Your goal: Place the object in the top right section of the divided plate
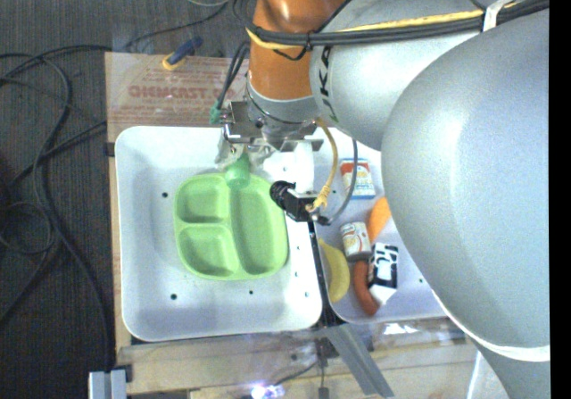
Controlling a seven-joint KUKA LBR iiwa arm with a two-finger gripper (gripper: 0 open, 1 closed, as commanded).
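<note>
Reaching in from the right, the arm (428, 120) hangs wrist-down over the green divided plate's (230, 229) upper edge; the jaws' state cannot be told.

The grey arm (464, 120) reaches in from the right, its orange band (290, 9) above the wrist. The gripper (237, 156) points down just above the divided plate's (232, 228) upper edge.
</note>
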